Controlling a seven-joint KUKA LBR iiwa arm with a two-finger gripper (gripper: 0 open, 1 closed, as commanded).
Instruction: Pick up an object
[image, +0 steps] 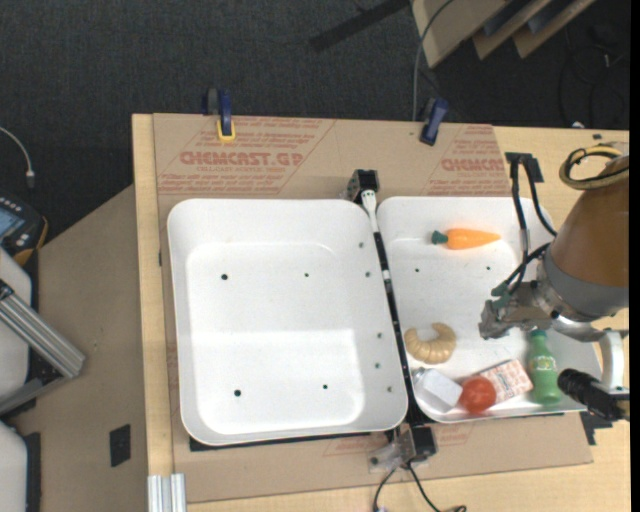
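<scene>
A: Looking down at a slant on two shallow white bins side by side. Left bin (270, 320) bare. Right bin (400, 225) holding all the items, with the arm reaching in from the right.

B: And the gripper?

A: Gripper (503, 318) hanging low over the right bin, roughly mid-bin, toward the right wall. Too dark and small to tell whether spread or closed. Nothing visibly held.

B: Contents, placed from the gripper?

A: Orange carrot (466, 238) well apart toward the far wall, long axis left-to-right, green end pointing left. Pale curled croissant-like pastry (431, 343) near, to the left and slightly toward the near edge, arched with ends pointing down. Green bottle (543, 367) just beside, toward the near right corner, upright-looking in the view. Red tomato-like ball (478, 394) and a white labelled packet (508, 378) touching each other, nearer the front wall. A small white piece (436, 385) left of the ball.

B: Likeliest target?

A: Probably the pastry or the bottle, both close. Pastry lying left of the tool, long axis roughly across the bin; bottle closer but crowded against the packet, so likely harder to grip cleanly.
</scene>
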